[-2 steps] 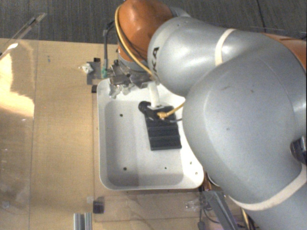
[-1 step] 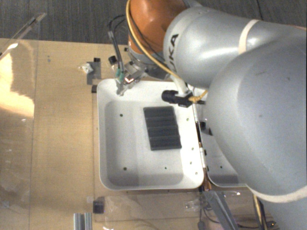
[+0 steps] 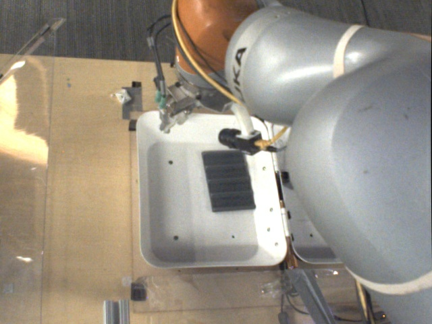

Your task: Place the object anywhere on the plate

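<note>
Plate [image 3: 229,181], dark and ribbed, lies flat in the left white bin [image 3: 155,241].
Tool [image 3: 167,121] hangs over that bin's far rim, up-left of the plate; its fingers' spread cannot be told. Bin rests on the desk [image 3: 81,201].

Pale wooden bench [image 3: 74,201] — dark ribbed floor [image 3: 88,5].

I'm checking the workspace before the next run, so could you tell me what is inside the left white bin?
Inside the left bin, a dark ribbed plate lies flat on the floor. The arm covers the bin's upper right corner, so anything there is hidden.
</note>
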Available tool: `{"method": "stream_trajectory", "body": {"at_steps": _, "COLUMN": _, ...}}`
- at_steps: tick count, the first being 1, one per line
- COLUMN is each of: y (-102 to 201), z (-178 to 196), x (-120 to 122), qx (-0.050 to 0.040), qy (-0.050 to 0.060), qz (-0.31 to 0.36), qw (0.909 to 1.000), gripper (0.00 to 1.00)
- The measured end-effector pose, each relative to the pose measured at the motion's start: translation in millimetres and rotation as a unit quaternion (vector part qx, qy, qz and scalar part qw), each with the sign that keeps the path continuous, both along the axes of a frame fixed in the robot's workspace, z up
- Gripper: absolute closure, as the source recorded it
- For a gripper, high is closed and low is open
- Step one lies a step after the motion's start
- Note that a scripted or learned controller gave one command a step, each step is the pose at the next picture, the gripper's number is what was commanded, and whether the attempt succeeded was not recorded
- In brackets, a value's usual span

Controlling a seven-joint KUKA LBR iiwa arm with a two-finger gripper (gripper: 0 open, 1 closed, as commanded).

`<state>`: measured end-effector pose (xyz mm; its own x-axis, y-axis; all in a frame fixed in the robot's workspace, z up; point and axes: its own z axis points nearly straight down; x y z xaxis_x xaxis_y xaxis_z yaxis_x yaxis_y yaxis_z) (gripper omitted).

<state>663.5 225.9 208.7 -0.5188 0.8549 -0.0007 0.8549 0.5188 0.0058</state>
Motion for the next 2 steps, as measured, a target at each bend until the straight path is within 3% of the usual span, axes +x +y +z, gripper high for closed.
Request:
{"method": "stream_trajectory", "body": {"at_steps": 1, "y": 1, "z": 12, "x": 1, "qx": 0.0007, "qy": -0.003, "qz": 0.002, "qw": 1.0, "gripper": 1.0}}
{"method": "stream_trajectory", "body": {"at_steps": 2, "y": 1, "z": -33, "x": 5, "qx": -0.0008, "qy": 0.001, "qz": 0.026, "qw": 0.9997, "gripper": 1.0}}
